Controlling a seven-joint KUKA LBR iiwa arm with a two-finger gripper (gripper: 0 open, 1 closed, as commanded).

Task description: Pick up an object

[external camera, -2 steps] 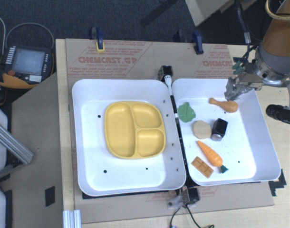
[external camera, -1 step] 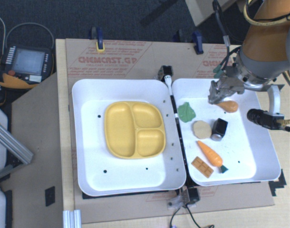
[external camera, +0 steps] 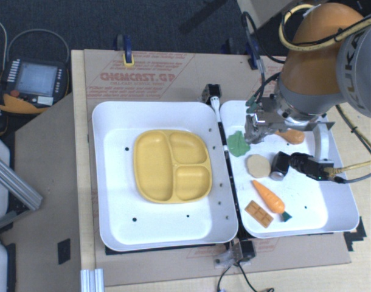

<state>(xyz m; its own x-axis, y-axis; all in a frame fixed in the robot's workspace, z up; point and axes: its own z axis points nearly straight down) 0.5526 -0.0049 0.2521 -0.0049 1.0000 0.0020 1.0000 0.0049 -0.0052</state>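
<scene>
Hovering low in the right bin [external camera: 337, 215], gripper [external camera: 253, 131] sits just above the green piece [external camera: 236, 143] by the left wall; grip state can't be told. Looks like the approach step. Next move calls for closing on the piece, then lifting.

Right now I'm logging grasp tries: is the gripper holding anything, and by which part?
Cannot be told. The gripper sits low in the right bin, just above the green piece, but nothing is seen between its fingers.
</scene>
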